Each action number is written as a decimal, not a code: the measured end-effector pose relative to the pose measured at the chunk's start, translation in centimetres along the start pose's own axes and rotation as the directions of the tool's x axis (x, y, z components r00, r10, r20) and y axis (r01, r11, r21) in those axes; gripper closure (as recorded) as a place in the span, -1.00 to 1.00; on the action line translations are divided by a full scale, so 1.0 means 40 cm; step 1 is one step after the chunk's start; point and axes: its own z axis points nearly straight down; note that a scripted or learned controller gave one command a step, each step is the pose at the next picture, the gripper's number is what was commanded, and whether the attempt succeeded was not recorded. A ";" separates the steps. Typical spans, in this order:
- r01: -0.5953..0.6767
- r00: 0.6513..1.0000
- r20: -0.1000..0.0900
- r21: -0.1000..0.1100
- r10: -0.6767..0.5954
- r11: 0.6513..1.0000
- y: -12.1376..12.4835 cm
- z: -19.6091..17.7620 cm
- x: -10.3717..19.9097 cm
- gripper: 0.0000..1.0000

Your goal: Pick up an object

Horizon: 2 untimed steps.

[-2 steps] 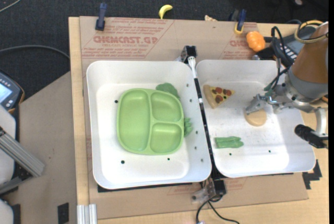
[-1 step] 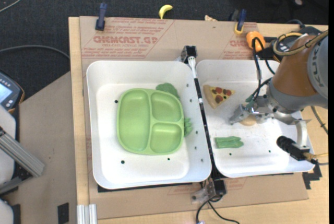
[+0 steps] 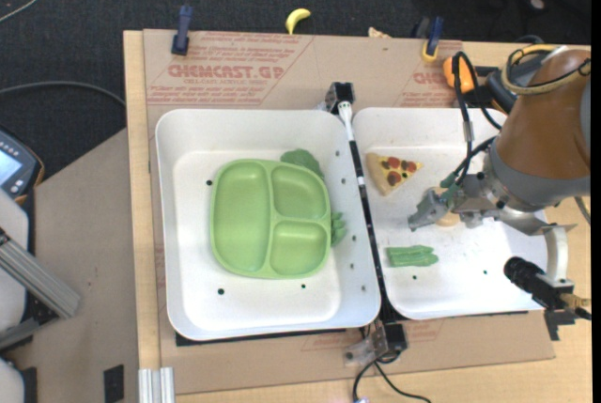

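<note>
Nothing lifted yet, judging by how things lie. Gripper [image 3: 424,211] low in the right bin [image 3: 441,302], right of frame centre, reaching in from the right edge under the grey and orange arm [image 3: 545,133]. Fingers parted, tips pointing left, with nothing seen between them; white bin floor visible in the gap. A small pale thing just right of the tips, against the gripper body, too blurred to name.

Candidates for the pick, all resting on the bin floor:
- Pizza slice [image 3: 392,172], upper left of the right bin, above and left of the gripper, near but apart from it.
- Green pod [image 3: 411,255], lower left of the right bin, just below the gripper, also apart.

Left bin [image 3: 178,204], centre left of frame, carrying a green divided tray [image 3: 270,217] with a darker green piece [image 3: 302,160] poking out at its upper right rim and another bit at its right edge. A yellow banana [image 3: 298,18] lying off the surface [image 3: 235,63], top centre, well away.

Progress: approach seemingly made, grasp and lift both outstanding. Left to do: settle on one item, close on it, raise it clear. Pod and slice both close enough to be the target; impossible to tell which.
</note>
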 end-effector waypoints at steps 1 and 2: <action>-0.003 1.000 0.005 -0.008 0.003 1.000 -0.019 -0.275 -0.019 -1.00; -0.010 1.000 0.003 0.006 0.010 1.000 -0.023 -0.144 -0.179 -1.00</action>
